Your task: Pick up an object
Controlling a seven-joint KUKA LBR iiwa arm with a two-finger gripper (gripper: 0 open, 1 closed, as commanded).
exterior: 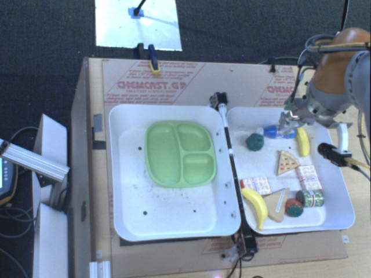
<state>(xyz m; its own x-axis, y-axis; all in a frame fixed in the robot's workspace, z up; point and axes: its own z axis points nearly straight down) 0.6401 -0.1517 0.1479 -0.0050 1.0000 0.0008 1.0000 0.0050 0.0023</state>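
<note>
Operator, your grey arm with the orange band [342, 59] reaches in from the right over the far end of the right shallow white bin [342, 216]. Its two-finger gripper [287, 124] sits low at a small blue object [271, 132], touching or nearly so; you cannot tell from this view whether the claw is apart, together or clamped on anything.

Contents of that bin, for your record: a dark green rounded object [254, 141] just left of the blue one; a small yellow banana [302, 141] just right of the gripper; a pizza-slice toy [286, 163] near the middle; a red-and-white printed packet [307, 177] and a second such packet [256, 185], print too small to read; a larger yellow banana [256, 207] at the near left; a tan wooden wedge [279, 204] beside it; a green-and-red round item [294, 208]; and a small labelled can [313, 198], label illegible.

The left shallow white bin [130, 213] holds a pale green divided plastic plate [179, 154].

The board [243, 80] under the bins bears red lettering reading roughly "CHEMCAST GP".
</note>
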